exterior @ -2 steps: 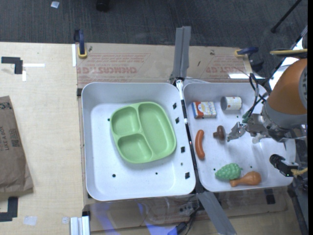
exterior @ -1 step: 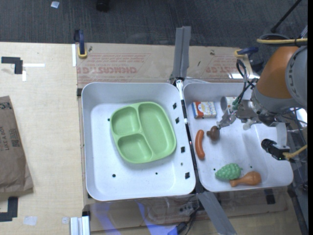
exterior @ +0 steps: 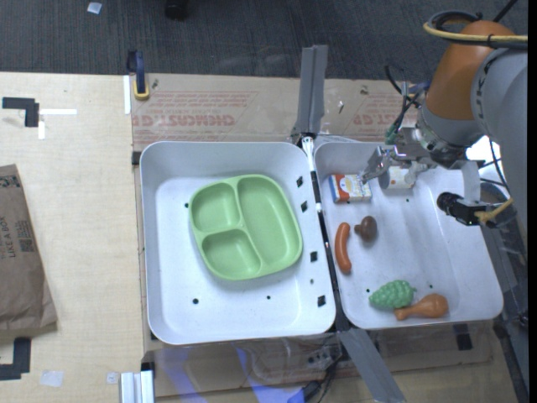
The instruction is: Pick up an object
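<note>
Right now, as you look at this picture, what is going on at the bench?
A grey robot arm reaches in from the right, its hand hovering over the far end of the right bin, close to a small carton. Nothing shows between its fingers. Also lying in that bin are a sausage, a brown mushroom, a green bumpy toy and a drumstick. The left bin holds a green divided plate.

Brown paper bag [exterior: 21, 246] cropped at left edge
</note>
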Robot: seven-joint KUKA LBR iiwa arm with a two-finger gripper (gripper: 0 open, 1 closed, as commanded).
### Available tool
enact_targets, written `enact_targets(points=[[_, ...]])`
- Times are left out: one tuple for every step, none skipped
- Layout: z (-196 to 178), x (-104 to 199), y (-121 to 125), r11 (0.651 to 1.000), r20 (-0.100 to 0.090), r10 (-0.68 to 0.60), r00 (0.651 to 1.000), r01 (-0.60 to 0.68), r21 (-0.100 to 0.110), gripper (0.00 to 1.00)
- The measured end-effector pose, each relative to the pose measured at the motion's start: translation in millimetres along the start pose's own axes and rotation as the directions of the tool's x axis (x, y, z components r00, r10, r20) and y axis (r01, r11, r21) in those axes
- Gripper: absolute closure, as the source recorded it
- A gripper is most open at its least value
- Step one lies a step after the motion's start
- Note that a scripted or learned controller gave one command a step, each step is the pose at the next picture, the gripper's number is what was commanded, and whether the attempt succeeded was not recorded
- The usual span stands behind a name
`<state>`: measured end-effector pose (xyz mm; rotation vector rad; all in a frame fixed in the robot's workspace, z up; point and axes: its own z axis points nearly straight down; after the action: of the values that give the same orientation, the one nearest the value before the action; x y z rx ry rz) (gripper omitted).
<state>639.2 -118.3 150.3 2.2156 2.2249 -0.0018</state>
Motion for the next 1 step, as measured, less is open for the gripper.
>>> enact_targets(points=[[-41.2, 55.2, -14.3, 0.999, 0.0, 0.032, 0.999, -0.032, 0.002, 0.0]])
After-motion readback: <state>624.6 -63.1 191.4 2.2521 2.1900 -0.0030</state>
